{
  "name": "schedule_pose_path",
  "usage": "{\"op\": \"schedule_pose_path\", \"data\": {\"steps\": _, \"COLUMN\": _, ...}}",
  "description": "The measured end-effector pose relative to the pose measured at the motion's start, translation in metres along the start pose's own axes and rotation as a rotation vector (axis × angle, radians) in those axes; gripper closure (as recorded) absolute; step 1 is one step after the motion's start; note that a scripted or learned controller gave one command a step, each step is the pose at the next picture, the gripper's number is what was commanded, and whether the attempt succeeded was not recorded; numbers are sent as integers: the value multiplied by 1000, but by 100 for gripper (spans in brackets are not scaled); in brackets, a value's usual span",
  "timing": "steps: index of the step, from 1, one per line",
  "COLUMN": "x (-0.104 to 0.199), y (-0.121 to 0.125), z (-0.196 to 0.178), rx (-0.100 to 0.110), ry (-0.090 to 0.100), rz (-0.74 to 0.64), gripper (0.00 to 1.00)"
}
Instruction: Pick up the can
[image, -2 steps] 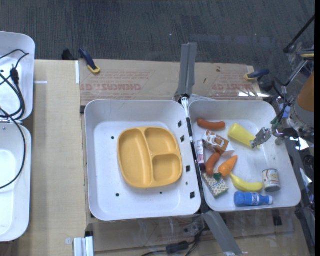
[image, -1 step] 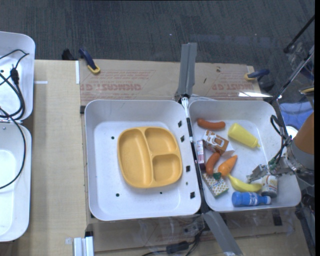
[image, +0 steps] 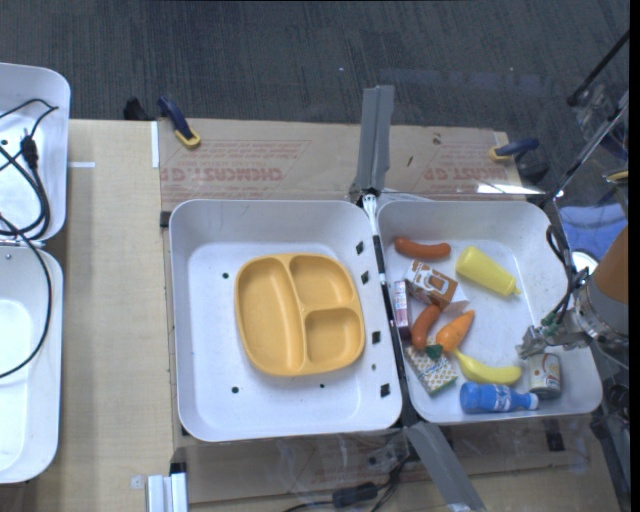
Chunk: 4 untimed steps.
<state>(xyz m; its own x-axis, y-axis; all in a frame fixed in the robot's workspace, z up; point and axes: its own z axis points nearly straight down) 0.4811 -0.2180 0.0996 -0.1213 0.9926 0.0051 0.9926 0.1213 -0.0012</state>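
The can (image: 546, 376), small and silver with a red-and-white label, lies in the front right corner of the right bin (image: 480, 212). It is just right of the blue bottle (image: 497, 399) and the banana (image: 488, 370). My gripper (image: 535, 343) hangs right above the can's upper end, close to it. The arm (image: 606, 300) comes in over the bin's right rim. From this slant I cannot make out whether the gripper touches the can.
The right bin also holds a yellow bottle (image: 486, 271), a sausage (image: 422, 248), a brown carton (image: 432, 285), a carrot (image: 455, 331), a second sausage (image: 426, 324), a pink tube (image: 401, 303) and a cracker packet (image: 432, 369). A yellow divided plate (image: 299, 312) lies in the left bin (image: 200, 300).
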Motion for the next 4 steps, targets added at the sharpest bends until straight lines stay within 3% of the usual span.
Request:
{"op": "schedule_pose_path", "data": {"steps": 1, "x": 2, "y": 0, "z": 0, "rx": 2, "ry": 4, "rz": -3, "gripper": 0}}
{"op": "schedule_pose_path", "data": {"steps": 2, "x": 1, "y": 1, "z": -9, "rx": 1, "ry": 1, "rz": 1, "gripper": 100}}
{"op": "schedule_pose_path", "data": {"steps": 3, "x": 1, "y": 1, "z": -9, "rx": 1, "ry": 2, "rz": 0, "gripper": 0}}
{"op": "schedule_pose_path", "data": {"steps": 4, "x": 2, "y": -2, "z": 8, "rx": 0, "ry": 3, "rz": -79, "gripper": 0}}
